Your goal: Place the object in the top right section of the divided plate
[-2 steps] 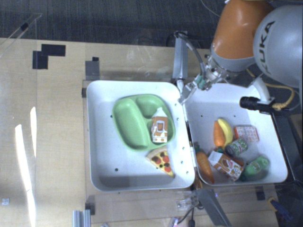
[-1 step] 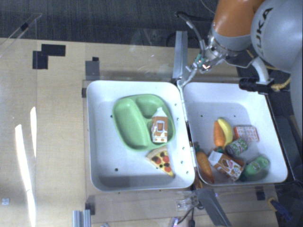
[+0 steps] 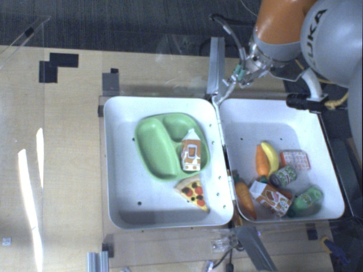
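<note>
A green divided plate (image 3: 156, 146) lies in the left bin (image 3: 122, 169). A small white and orange carton (image 3: 191, 153) lies on the plate's right side, its pointed top reaching toward the top right section (image 3: 177, 123), which shows bare green. A toy pizza slice (image 3: 194, 192) rests on the bin floor just below the plate. My gripper (image 3: 243, 74) hangs high above the back rim where the two bins meet, well away from the plate and the carton, with nothing visibly in it.
The right bin (image 3: 266, 118) holds a banana (image 3: 269, 154), a carrot (image 3: 245, 199), an orange piece (image 3: 260, 164), a second carton (image 3: 271, 198), a red-patterned packet (image 3: 295, 160), a can (image 3: 284, 176) and a green item (image 3: 307, 200), all in its front half. A metal post (image 3: 215, 67) stands behind the bins.
</note>
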Robot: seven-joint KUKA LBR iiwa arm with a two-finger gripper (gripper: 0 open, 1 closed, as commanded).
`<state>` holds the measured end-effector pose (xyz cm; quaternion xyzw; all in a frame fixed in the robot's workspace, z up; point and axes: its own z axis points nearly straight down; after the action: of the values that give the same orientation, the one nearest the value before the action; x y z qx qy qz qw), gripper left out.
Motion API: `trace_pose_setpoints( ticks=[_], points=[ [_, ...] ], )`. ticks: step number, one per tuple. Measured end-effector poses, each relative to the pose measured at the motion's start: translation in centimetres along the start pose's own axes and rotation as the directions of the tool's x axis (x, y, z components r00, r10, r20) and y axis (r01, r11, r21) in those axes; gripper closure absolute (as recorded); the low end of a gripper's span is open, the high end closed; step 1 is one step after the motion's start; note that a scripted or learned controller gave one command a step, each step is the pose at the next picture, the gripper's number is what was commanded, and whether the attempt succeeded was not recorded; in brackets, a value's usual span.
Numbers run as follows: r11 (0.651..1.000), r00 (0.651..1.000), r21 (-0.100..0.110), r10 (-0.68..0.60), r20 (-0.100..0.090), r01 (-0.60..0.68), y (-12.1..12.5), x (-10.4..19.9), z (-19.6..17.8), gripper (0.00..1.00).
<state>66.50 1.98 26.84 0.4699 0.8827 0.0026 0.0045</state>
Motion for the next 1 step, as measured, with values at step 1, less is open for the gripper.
trace_pose_setpoints(
  ticks=[1],
  points=[
    [1.0, 1.0, 0.0, 0.0, 0.0, 0.0, 0.0, 0.0, 0.0, 0.0]
  ],
)
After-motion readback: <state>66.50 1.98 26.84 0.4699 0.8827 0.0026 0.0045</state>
